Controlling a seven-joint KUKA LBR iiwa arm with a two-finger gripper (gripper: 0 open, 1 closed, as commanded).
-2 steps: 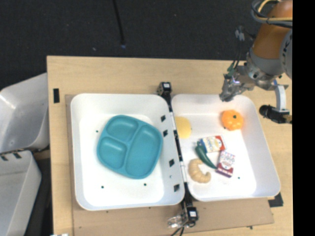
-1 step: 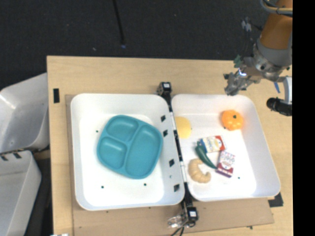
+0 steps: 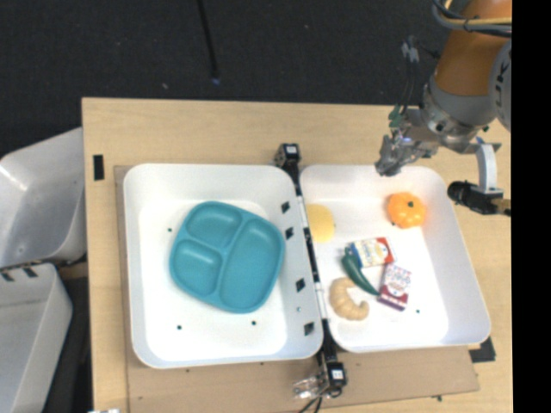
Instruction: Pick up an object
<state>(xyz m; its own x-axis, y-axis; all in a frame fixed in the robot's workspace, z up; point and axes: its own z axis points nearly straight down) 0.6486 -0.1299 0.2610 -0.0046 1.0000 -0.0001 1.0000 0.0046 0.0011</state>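
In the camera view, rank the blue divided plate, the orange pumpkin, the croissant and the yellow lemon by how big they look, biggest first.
1. Blue divided plate, by far the largest.
2. Croissant.
3. Orange pumpkin and yellow lemon: these look too alike to rank, and the bin divider hides part of the lemon.

Claw [image 3: 392, 163] seen at far edge of right bin [image 3: 469, 295], above and just left of orange fruit [image 3: 405, 210]. Yellow round item [image 3: 320, 223] left of fruit, by divider. Carton [image 3: 373, 252], green pepper [image 3: 356, 272], small packet [image 3: 395, 286], croissant [image 3: 349, 300] grouped below fruit. Teal divided plate [image 3: 227, 255] laid in left bin [image 3: 142, 317], well left of fruit.
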